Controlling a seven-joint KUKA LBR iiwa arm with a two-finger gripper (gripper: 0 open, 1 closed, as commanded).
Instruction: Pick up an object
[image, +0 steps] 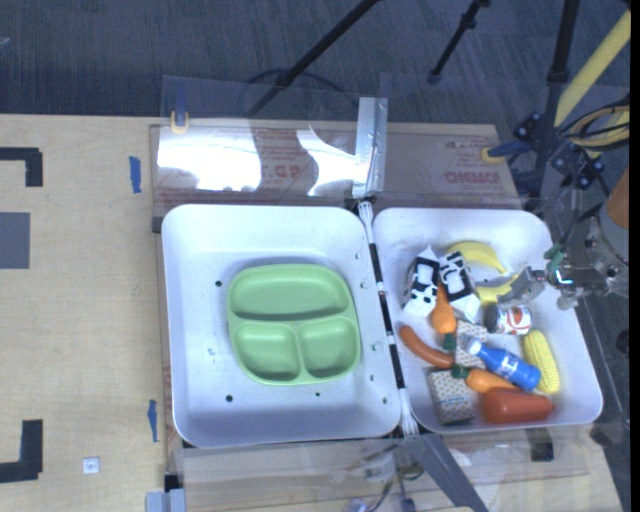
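The right bin holds a heap of toy foods. Among them are a yellow banana, a black-and-white cow figure, an orange carrot, a red sausage, a blue bottle, a corn cob, a red pepper and a woven block. My gripper hangs at the right rim of this bin, just right of the banana's end and above a small red-and-white ball. I see no object lifted clear of the heap.
The left bin carries a green divided plate in its middle. A clear plastic sheet and a metal bracket stand behind the bins. Tripod legs and cables crowd the far right, by the arm.
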